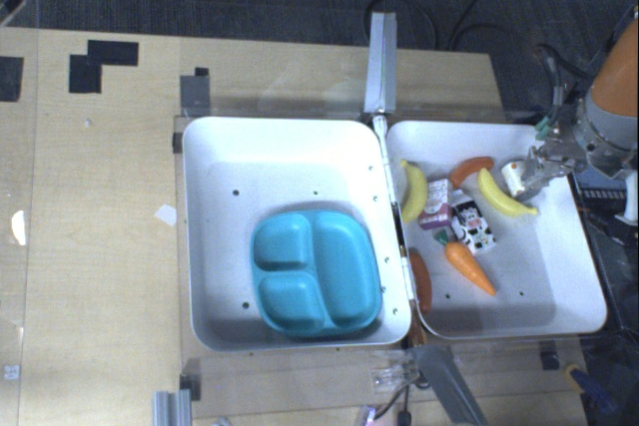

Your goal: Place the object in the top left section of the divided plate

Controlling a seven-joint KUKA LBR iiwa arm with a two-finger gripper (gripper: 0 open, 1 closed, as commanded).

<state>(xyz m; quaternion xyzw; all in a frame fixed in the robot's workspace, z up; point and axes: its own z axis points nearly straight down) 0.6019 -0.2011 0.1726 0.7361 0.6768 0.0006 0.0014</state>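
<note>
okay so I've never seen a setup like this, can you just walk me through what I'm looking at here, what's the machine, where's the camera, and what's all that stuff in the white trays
This is one picture, taken by a camera fixed above a workbench and looking down at a slant.

The machine is a robot arm reaching in from the right. At its tip is a two-finger gripper, hovering over the right bin, close to a yellow banana. I can't tell whether it has hold of anything.

Two shallow white bins sit side by side. The left bin holds a blue divided plate with three sections. The right bin holds toy food: a second banana by the left wall, an orange carrot, a reddish sausage-like piece, another orange-red piece, and a couple of small printed packets.

The job is to move one item onto the plate's top left section.
</note>
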